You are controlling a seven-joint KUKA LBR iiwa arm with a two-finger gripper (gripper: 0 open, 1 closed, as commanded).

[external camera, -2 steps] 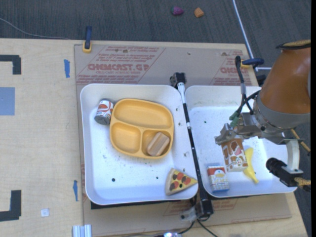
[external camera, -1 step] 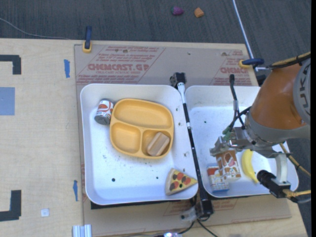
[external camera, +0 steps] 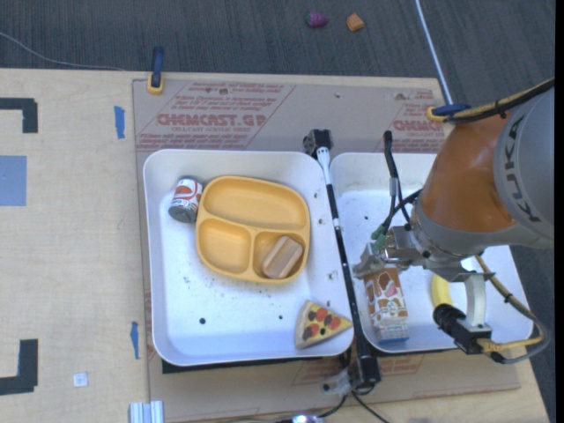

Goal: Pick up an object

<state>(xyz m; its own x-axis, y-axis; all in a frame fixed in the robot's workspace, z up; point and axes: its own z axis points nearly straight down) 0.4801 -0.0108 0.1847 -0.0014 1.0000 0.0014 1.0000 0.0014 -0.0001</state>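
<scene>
Two bins: side by side on the bench, left bin (external camera: 163, 263) and right bin (external camera: 352, 183) touching along a shared rim.
Nearest edge: a pizza slice (external camera: 320, 323) lies in the left bin's near right corner, flat, tip pointing left.
Carton: a small carton (external camera: 388, 302) lies in the right bin near its front left, long axis running near to far, slightly tilted.
Banana: a banana (external camera: 441, 291) lies just right of the carton, partly hidden by the arm.
Gripper: the gripper (external camera: 381, 263) sits directly over the carton's far end; I cannot tell how wide it stands or whether it has hold of anything.
Key relation: the carton extends toward the camera from under the gripper, so the grasp probably has to close across its short width.
Tray: a yellow tray (external camera: 251, 203) in the left bin holds a bread piece (external camera: 282, 257).
Can: a can (external camera: 185, 200) lies just left of the tray.
</scene>
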